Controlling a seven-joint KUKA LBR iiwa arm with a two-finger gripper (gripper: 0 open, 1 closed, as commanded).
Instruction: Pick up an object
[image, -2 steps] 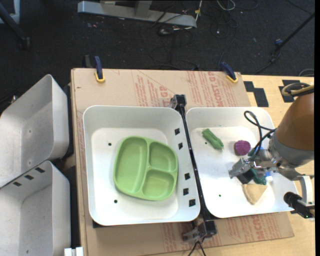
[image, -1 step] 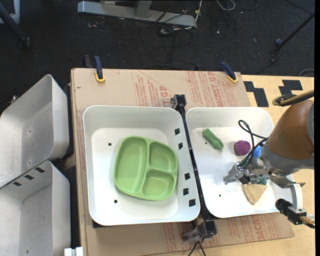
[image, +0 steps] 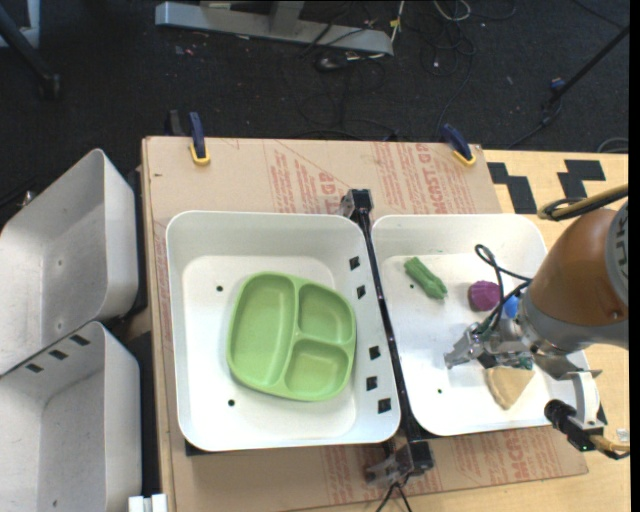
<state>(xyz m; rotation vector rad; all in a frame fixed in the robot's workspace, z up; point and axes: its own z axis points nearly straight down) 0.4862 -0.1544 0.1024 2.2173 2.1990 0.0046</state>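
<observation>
The right bin (image: 452, 224) holds three small things: a green oblong piece (image: 426, 278) near its back, a purple lump (image: 484, 294) to that piece's right, and a tan wedge (image: 507, 387) near the front right. My gripper (image: 487, 352) hangs low over the bin floor, between the purple lump and the tan wedge and just beside the wedge's upper left. The grey arm with its orange band (image: 585, 265) hides the bin's right side. I see nothing lifted off the floor.
In the left bin (image: 262, 226) lies a green divided plate (image: 292, 337). A black divider runs between the two bins. Two spare white bins (image: 70, 250) stand off the bench at the far left. Cables trail from the wrist over the purple lump.
</observation>
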